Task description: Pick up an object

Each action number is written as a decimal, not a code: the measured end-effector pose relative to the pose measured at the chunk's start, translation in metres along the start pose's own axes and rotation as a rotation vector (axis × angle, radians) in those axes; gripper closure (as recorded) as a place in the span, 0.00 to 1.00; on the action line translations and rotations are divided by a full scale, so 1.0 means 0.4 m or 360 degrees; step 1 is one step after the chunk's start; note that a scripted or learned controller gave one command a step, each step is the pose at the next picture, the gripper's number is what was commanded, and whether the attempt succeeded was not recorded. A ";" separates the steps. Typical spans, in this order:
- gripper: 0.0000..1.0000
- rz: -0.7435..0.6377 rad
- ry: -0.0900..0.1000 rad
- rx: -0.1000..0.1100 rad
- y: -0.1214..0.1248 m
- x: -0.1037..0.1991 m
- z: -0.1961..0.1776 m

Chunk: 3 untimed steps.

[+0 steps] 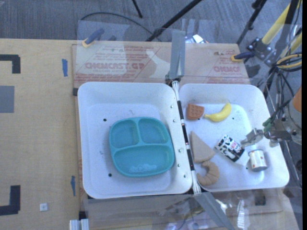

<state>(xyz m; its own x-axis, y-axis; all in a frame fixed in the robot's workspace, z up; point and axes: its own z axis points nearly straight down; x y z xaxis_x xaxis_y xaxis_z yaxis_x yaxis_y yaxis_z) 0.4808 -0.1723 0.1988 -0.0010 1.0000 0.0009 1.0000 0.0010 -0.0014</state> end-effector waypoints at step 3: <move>1.00 -0.0011 -0.0004 -0.0018 0.190 0.120 0.251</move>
<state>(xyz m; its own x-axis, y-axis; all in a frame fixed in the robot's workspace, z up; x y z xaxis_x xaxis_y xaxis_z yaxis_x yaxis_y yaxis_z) 0.5566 -0.1240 0.0981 -0.0077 1.0000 -0.0014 0.9999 0.0077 0.0097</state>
